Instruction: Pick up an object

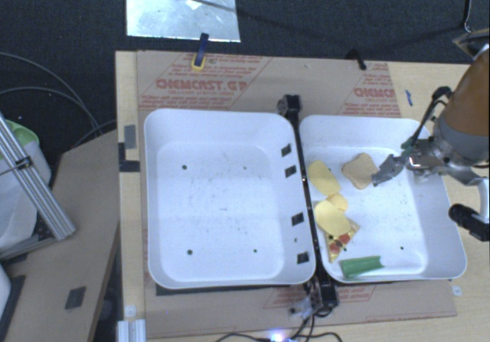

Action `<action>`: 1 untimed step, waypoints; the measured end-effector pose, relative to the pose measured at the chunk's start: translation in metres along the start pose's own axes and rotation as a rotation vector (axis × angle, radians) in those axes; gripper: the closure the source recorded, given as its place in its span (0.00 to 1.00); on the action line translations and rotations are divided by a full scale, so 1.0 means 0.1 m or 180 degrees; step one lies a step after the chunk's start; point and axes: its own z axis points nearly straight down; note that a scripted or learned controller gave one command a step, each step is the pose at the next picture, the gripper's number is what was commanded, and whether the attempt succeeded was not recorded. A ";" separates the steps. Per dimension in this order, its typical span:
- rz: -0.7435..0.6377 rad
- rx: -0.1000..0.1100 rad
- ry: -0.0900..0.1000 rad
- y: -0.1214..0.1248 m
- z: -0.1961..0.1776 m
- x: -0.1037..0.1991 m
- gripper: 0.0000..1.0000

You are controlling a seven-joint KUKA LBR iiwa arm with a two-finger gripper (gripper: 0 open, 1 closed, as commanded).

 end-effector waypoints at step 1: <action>-0.0024 0.0009 0.0012 0.19 0.45 0.68 0.00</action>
